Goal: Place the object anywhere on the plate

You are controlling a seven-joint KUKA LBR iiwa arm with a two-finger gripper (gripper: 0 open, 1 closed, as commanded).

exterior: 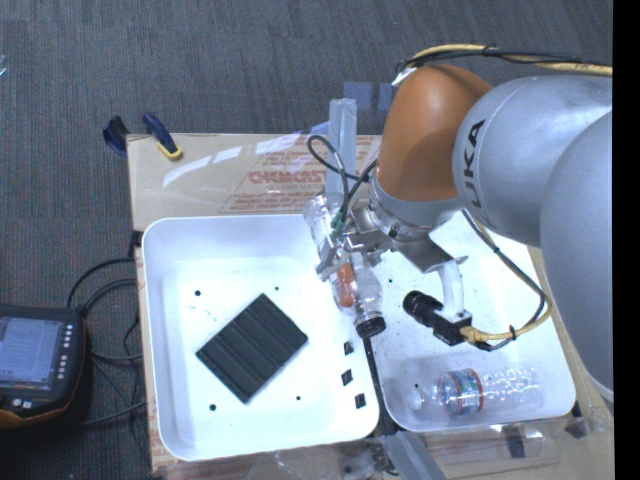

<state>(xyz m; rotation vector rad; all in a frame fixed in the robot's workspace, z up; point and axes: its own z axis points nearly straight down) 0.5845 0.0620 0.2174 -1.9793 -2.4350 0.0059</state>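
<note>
Look first at the clutter. In the left bin a dark ribbed square plate lies flat, turned like a diamond, with bare white floor all round it. A few small black squares sit along that bin's right edge, at about three o'clock from the plate. In the right bin a clear plastic bottle with a coloured label lies on its side near the front rim, at about five o'clock from the gripper and well apart from it. A flattened cardboard sheet with red print lies behind both bins; a blue and yellow clamp sits at its far-left corner. On the floor at nine o'clock from the left bin you have a handheld pendant with its cables.

The grey arm comes in from the right, its orange band facing you, and bends down over the wall between the two bins. The gripper hangs there, at about one o'clock from the plate, above the dividing rims. A clear object with an orange part and a dark cap shows just under it, tilted down toward the bins; you cannot tell from this view whether the fingers actually clasp it. A black cylinder with a yellow cable juts out at the wrist's four o'clock.
</note>
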